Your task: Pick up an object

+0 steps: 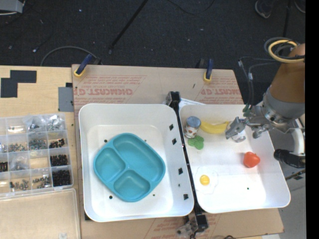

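The right bin (269, 193) holds a yellow banana (214, 128) near its far wall, a small can with a blue lid (192, 125), a green toy (198, 143), a red pepper-like toy (251, 159) and a fried egg toy (205, 180). My gripper (237, 130) hangs at the banana's right end, over the far part of the right bin. Nothing shows between its fingers.
The left bin (92, 118) holds a teal divided plate (129, 166). A clear parts organiser (34, 153) sits at the far left. Clamps (208, 69) hold the cardboard base at the back. A black divider (179, 148) separates the bins.
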